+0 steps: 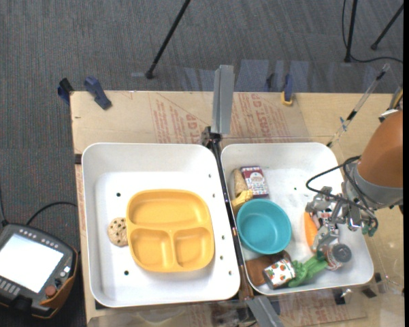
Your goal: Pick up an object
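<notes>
One gripper [332,234] low in right bin [296,152], fingers' state unclear, orange piece [309,228] just left

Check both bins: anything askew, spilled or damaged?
Nothing spilled or visibly damaged. The right bin is cluttered: teal bowl, small box and green toy crowd together near the gripper. In the left bin, a cookie sits beside the yellow tray.

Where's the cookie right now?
The cookie lies in the left bin, against the left edge of the yellow divided tray.
</notes>
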`<state>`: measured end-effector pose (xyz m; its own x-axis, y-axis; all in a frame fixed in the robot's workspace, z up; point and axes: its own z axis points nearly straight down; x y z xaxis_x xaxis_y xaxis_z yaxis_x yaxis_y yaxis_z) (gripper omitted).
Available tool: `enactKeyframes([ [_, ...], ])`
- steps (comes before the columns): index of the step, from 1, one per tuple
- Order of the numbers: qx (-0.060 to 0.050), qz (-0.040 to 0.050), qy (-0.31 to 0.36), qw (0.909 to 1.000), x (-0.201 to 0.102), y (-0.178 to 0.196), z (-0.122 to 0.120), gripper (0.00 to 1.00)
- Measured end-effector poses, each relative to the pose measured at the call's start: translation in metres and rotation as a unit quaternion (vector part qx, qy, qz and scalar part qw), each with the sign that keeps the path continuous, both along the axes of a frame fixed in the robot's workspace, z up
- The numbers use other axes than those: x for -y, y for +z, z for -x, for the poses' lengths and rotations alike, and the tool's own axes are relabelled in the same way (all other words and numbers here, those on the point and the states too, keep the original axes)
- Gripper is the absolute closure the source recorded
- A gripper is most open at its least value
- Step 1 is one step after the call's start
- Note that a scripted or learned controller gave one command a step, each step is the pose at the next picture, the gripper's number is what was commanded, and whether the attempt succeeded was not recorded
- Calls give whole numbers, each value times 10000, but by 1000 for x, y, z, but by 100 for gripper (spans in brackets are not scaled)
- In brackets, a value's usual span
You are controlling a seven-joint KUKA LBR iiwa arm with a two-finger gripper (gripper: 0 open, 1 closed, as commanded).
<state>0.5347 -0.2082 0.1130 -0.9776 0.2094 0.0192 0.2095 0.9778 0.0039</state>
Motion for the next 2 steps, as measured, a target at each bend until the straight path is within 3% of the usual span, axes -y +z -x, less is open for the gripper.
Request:
enactKeyframes([
  [1, 35, 20, -222, 9997, -44, -31, 27, 0],
  [2, 3, 12, -187, 9998, -46, -24, 27, 100],
])
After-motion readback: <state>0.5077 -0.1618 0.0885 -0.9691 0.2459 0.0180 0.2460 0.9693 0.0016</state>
